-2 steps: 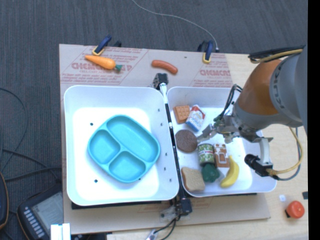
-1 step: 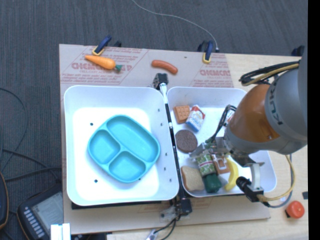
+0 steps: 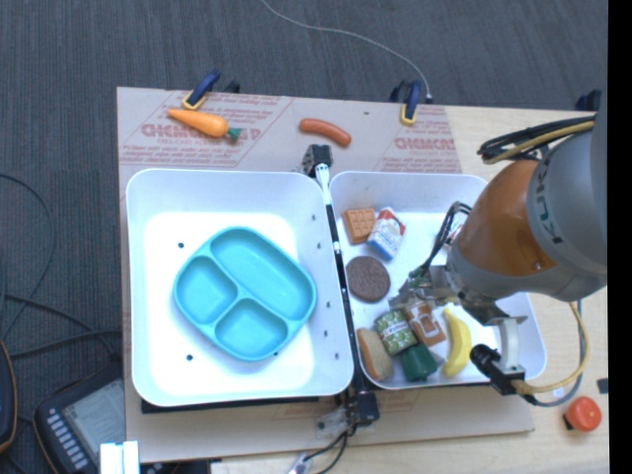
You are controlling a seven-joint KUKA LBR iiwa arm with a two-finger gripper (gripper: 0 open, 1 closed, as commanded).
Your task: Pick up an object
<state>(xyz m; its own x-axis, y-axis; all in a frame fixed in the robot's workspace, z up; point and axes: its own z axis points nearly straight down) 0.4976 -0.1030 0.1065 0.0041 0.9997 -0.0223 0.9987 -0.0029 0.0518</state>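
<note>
Two white bins sitting side by side on desk (image 3: 474, 418).

Left bin (image 3: 148, 294) holding blue three-section plate (image 3: 245, 292).

Right bin (image 3: 415, 182), beside left bin, holding cracker (image 3: 359, 224), small milk carton (image 3: 387, 235), round brown cookie (image 3: 369, 277), bread roll (image 3: 372, 354), green can (image 3: 395, 331), dark green piece (image 3: 417, 363), banana (image 3: 457, 341).

Gripper (image 3: 427, 299) hanging low over right bin's food pile, just above green can; opening cannot be told, nothing visibly held.

Carrot (image 3: 200, 123) and sausage (image 3: 324, 131) lying on desk beyond left bin's far edge.
</note>
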